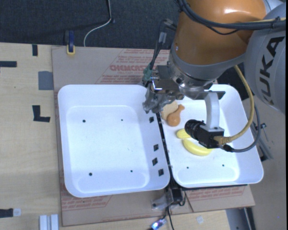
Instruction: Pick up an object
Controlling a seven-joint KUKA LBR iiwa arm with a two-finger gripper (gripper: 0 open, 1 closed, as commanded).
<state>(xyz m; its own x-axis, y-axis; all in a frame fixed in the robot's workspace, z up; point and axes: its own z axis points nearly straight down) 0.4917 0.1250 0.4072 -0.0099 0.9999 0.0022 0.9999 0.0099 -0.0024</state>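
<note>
While the grey arm (216, 37) with its orange band leans in from the right, its pincer (156, 99) hangs low over the ridge where the two white bins meet, at the upper left corner of the right bin (240, 174). Whether the pincer is spread or pressed together cannot be told from this angle. Just beside it in the right bin lies a tan, drumstick-shaped object (173, 115), and near that a yellow banana-like object (196, 148), partly covered by a black part on the arm's cable. The left bin (105, 143) sits alongside on the bench (19, 138).
</note>
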